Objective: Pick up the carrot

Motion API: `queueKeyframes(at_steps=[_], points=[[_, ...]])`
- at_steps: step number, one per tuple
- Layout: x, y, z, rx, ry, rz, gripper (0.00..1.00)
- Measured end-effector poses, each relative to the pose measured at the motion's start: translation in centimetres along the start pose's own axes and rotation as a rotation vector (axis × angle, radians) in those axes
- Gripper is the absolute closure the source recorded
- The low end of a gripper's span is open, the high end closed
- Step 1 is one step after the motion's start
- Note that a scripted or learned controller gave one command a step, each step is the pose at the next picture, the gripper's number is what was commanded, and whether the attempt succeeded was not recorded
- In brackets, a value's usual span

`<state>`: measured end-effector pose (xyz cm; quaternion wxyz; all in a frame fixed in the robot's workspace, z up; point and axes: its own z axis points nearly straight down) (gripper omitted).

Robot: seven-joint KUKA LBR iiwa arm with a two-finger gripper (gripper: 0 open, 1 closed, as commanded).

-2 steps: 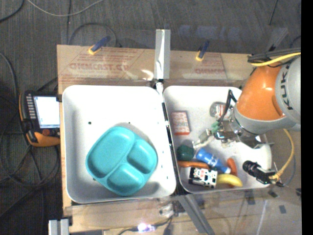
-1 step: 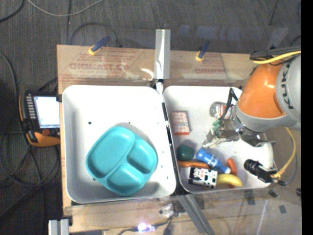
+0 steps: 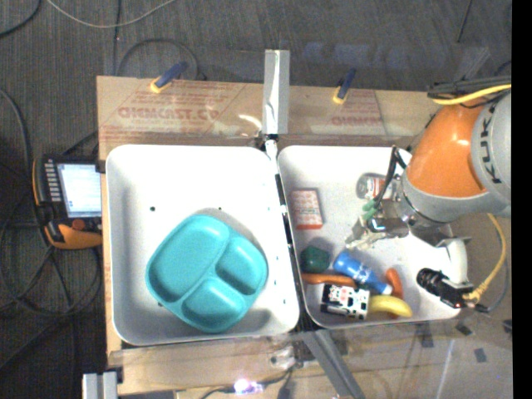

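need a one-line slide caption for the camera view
KUKA arm's gripper hovers over the right bin, above the carrot lying among toys; teal divided plate in left bin.

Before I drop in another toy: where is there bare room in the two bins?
Left bin: bare along the far and left walls, around the teal divided plate. Right bin: a bare strip by the far wall, beyond the red card. Its near half is crowded: green toy, carrot, blue bottle, banana.
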<state>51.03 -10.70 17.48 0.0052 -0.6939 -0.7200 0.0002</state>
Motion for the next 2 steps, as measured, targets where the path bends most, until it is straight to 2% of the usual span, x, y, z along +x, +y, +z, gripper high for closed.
queueKeyframes(at_steps=[1, 2], points=[[5.7, -2.5, -6.5, -0.004, -0.007, 0.125, 1.0], [1.3, -2.7, -6.5, -0.004, -0.007, 0.161, 1.0]])
